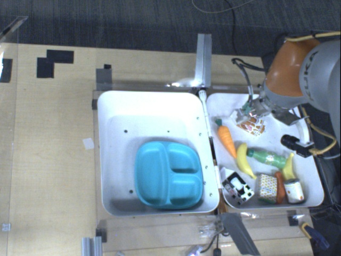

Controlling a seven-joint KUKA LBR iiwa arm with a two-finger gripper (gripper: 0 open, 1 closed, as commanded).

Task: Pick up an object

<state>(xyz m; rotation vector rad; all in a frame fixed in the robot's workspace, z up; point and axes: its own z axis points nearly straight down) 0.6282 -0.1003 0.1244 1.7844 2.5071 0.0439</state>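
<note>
The right bin (213,106) holds several objects. An orange carrot (226,140) lies by its left wall, with a yellow banana (244,160) and a green bottle (266,157) beside it. A patterned snack packet (252,125) lies near the bin's back. My gripper (249,110) hangs at the packet's upper edge, under the grey arm with the orange band (285,68). Whether it touches the packet is unclear.
A blue divided plate (169,174) lies in the left bin (114,143). At the right bin's front are a black-and-white object (237,188), a patterned box (267,185), a small white-capped jar (293,190) and a second banana (289,167). A metal post (204,57) stands between the bins at the back.
</note>
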